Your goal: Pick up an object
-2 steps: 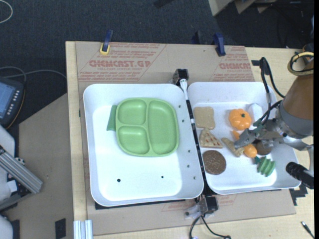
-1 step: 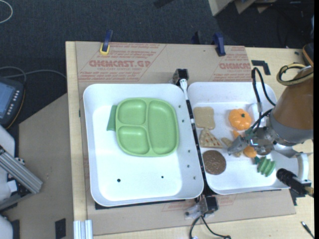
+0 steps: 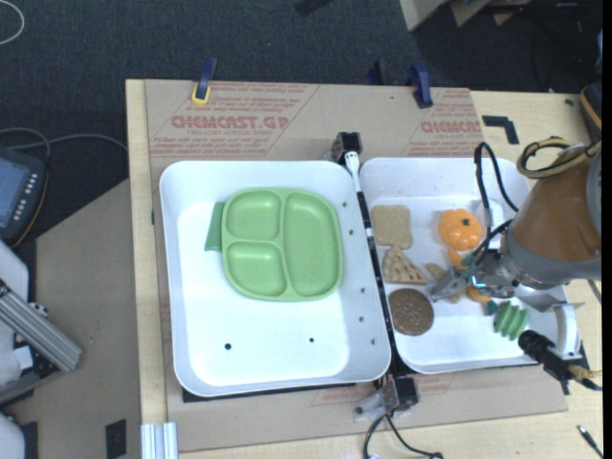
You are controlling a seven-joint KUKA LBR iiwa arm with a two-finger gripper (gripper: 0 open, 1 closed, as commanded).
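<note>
The right bin (image 3: 421, 352) holds several toy foods: a tan bread slice (image 3: 391, 224), a waffle-like wedge (image 3: 403, 267), a round brown cookie (image 3: 412, 311), an orange fruit (image 3: 460, 229) and a green ridged piece (image 3: 510, 321). My gripper (image 3: 459, 284) hangs low in this bin, between the cookie and the orange fruit, just right of the wedge. Its fingers look slightly spread, with nothing visibly held between them. A small orange bit (image 3: 479, 295) lies right beside it, partly hidden by the wrist.
The left bin (image 3: 191, 352) holds a green divided plate (image 3: 281, 243). The arm's orange band (image 3: 564, 218) and cables (image 3: 497, 189) overhang the right bin's far right side. Clamps sit on the board's back edge.
</note>
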